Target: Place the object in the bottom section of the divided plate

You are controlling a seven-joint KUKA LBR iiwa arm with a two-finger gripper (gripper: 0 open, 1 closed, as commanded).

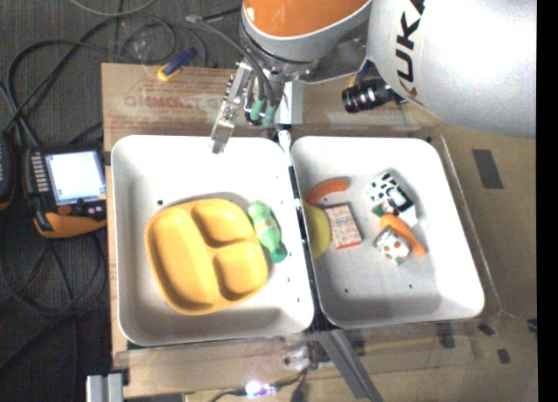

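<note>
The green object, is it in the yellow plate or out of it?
Out. The green object lies on the left bin's floor against the divided plate's right rim, in no section.

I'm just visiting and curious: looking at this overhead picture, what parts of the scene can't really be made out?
- Gripper: seen from above at a slant, too small to tell how its jaws stand.
- Yellow object: partly hidden behind the bins' shared edge and under the small red box.
- Green object: blurry beside the yellow divided plate; what it is stays unclear.
- Black-and-white item: print too small to read.
- Arm: cut off by the picture's top edge.
</note>
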